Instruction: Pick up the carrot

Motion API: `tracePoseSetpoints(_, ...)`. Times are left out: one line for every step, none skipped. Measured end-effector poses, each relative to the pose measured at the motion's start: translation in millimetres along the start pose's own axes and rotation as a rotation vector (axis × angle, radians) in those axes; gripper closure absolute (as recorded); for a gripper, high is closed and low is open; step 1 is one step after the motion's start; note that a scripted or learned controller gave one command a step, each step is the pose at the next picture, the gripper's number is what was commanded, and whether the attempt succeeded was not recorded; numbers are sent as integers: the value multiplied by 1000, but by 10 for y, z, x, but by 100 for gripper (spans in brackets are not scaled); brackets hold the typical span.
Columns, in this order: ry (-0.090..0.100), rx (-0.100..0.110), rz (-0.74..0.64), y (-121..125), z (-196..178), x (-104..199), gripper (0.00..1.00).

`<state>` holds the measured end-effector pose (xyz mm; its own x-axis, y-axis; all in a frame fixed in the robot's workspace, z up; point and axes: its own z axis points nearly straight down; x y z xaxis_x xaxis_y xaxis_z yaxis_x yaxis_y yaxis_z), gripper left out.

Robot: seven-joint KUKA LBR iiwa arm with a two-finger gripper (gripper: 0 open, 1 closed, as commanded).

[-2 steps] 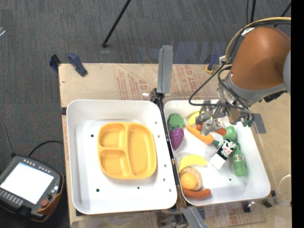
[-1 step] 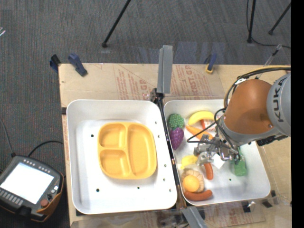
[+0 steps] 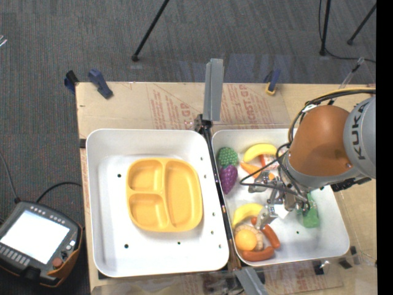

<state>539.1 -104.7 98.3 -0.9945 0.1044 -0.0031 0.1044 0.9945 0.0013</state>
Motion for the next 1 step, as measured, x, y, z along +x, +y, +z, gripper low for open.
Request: tracePoseSetpoints(2,0,291,-175,108,-532,0)
